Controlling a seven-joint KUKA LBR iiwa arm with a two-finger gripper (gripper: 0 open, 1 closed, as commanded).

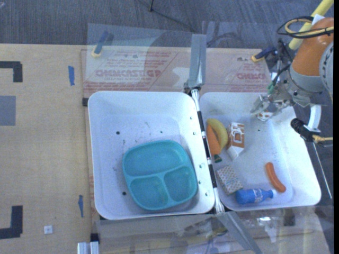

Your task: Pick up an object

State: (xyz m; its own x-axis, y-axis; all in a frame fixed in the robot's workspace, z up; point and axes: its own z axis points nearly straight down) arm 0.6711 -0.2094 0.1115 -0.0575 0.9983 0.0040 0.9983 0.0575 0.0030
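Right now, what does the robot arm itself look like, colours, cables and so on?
The arm is grey with a broad orange band above the wrist. Black cables loop around its upper part, near a yellow piece at the top. The gripper is small, pale metallic grey, with thin wires running down to it.

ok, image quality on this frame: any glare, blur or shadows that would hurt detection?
Camera view: lighting is even and soft overall. The clear sheets behind the bins carry pale reflections. The teal tray throws a faint shadow in the left bin. The pincer looks small and slightly blurred; the blue bottle and sausage read sharp.
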